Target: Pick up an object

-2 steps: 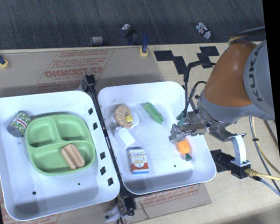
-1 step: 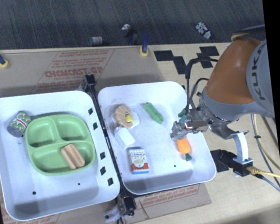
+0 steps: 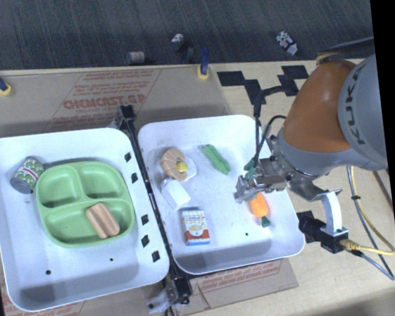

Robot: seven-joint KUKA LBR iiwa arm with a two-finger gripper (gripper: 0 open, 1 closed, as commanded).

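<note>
An orange carrot [image 3: 259,207] lay in the right bin [image 3: 223,257], directly below the gripper [image 3: 252,185] and touching or nearly touching it; whether the gripper was spread or pressed together could not be told, and nothing was visibly pinched. Up and to the left of the gripper lay a green bean pod [image 3: 217,158]. Farther left sat a fried egg [image 3: 175,165], and below-left a small carton [image 3: 195,227]. Well to the left, in the left bin [image 3: 27,279], stood a green divided plate [image 3: 82,201] bearing a hot dog [image 3: 102,220], with a can [image 3: 26,174] beside it.
</note>
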